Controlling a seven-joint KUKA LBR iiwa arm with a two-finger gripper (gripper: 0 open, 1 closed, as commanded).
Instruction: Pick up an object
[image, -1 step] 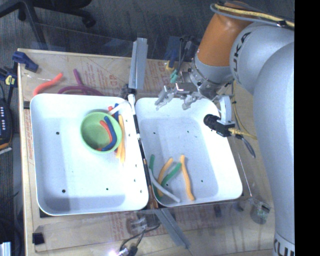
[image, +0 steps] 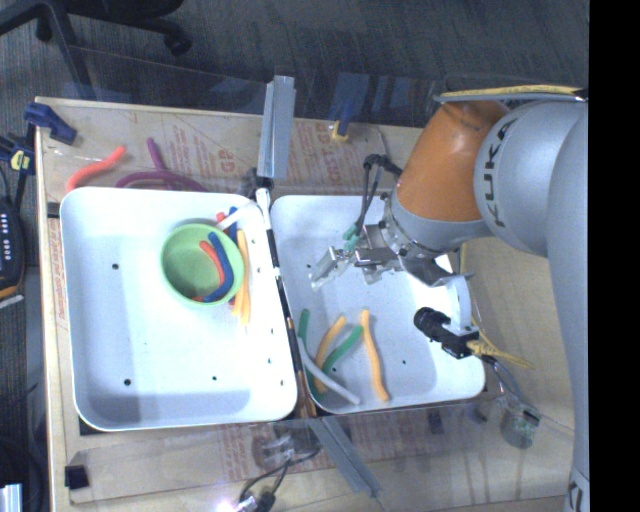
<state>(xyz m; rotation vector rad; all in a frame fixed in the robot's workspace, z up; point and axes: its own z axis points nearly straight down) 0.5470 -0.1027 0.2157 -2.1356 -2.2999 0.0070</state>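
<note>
the left bin (image: 120, 390) sits toward the left edge of the bench (image: 420, 460) and holds a green bowl (image: 190, 265) with a red strip and a blue one curled inside it, and an orange stick leaning at its right rim. these look light, and the bowl looks smooth and rounded, which i judge hard to pinch except at its rim.

in the right bin (image: 440, 375), near its front edge, lie the likeliest things to pick: an orange stick (image: 329, 340), a green stick (image: 345, 347) crossing just beside it, a grey-white stick (image: 325, 383) below them, and a longer orange stick (image: 374, 358) lying apart to the right. they look thin, light and probably slightly bendy, so they may roll or slip; i would take the lone orange one across its middle, where nothing crowds it.

the claw (image: 335, 262) hangs over the back half of the right bin, with nothing visible between its fingers, which look spread apart and empty.

on the grey arm (image: 530, 150), "kuka" can be read. faint red print on the bench's back edge is too blurred to read.
</note>
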